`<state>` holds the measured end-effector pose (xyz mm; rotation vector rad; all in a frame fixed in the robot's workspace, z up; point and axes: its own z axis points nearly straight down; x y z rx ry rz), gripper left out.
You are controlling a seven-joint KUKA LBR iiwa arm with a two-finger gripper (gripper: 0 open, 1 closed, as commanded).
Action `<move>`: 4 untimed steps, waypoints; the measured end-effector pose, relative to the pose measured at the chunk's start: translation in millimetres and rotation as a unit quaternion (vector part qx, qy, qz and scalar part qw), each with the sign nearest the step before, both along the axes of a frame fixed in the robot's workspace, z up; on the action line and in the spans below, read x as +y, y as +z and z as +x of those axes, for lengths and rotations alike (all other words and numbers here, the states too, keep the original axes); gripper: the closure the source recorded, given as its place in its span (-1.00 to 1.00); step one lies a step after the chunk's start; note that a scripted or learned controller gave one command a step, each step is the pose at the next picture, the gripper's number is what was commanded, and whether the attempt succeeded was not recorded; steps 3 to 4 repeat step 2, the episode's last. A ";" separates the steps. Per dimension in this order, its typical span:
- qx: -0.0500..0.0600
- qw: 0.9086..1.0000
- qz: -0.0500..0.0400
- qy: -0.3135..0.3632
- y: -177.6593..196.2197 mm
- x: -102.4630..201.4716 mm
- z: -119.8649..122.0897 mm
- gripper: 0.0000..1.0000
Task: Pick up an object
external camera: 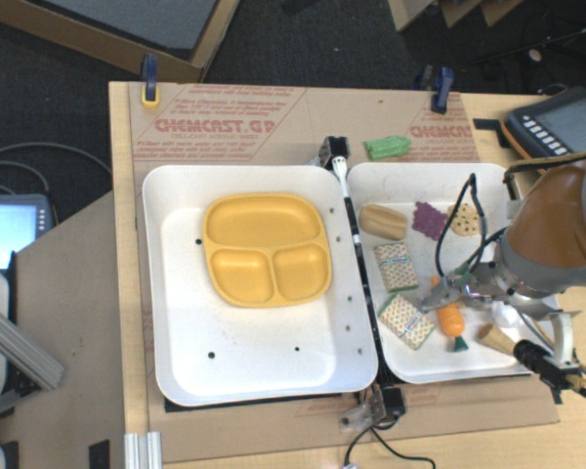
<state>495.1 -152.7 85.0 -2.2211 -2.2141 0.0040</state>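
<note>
1. Two white bins are set side by side on the bench. The left bin (176,291) has a yellow tray (268,248) with three parts lying in it.
2. The right bin (410,176) is where the small things are kept, so that is where the arm (557,228) is reaching in from the right.
3. A tan bread roll (383,222), a purple toy (429,220), a round cookie (464,223) and two checked packets (396,265) (409,319) are seen in this bin. They lie close together.
4. A small orange carrot (452,321) with a green tip is seen near the front of the bin, just beside the lower packet.
5. The gripper (456,296) is placed low, right over the carrot, likely because the carrot is the thing to be picked.
6. It cannot be told if the carrot is being held or if the gripper is just above it.
7. A green thing (387,148) is left outside, behind the bins.
</note>
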 end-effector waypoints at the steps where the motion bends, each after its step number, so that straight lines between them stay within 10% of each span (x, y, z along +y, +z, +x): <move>1: -0.004 1.000 -0.002 0.001 9.6 0.2 3.9 1.00; 2: -0.009 1.000 0.000 0.007 105.4 99.0 39.9 1.00; 4: -0.009 1.000 0.000 0.007 105.4 99.0 39.9 1.00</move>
